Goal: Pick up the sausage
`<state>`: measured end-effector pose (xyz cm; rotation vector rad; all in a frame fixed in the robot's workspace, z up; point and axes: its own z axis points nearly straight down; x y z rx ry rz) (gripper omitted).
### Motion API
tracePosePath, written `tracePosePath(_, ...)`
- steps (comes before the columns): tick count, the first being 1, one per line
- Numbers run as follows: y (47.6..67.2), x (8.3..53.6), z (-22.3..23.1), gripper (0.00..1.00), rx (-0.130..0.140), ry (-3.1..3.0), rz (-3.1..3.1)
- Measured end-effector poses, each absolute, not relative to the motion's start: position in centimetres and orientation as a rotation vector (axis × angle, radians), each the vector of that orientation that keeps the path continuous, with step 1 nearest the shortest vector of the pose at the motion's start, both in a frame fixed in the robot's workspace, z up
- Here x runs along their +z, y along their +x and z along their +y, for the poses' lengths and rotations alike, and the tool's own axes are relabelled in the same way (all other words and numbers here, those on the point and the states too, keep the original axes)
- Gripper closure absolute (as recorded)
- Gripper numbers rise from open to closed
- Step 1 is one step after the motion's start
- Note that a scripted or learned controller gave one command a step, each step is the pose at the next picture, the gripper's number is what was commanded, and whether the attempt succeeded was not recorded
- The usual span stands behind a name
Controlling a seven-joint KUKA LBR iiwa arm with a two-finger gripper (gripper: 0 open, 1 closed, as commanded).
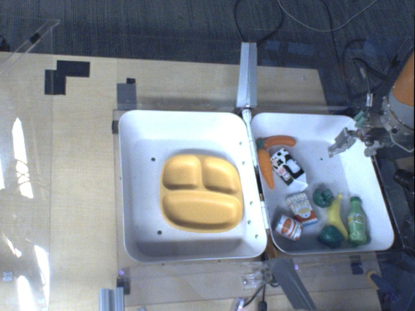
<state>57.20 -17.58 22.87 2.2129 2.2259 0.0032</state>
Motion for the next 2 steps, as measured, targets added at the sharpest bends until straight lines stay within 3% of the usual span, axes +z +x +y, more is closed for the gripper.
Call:
tracePosePath(1, 62.4, 8.7, -16.2, 0.0, 0.007, 1.952, 2.45)
tracePosePath(2, 67.0, 10.5, -20.3, 0.0, 0.006, 1.79, 2.577)
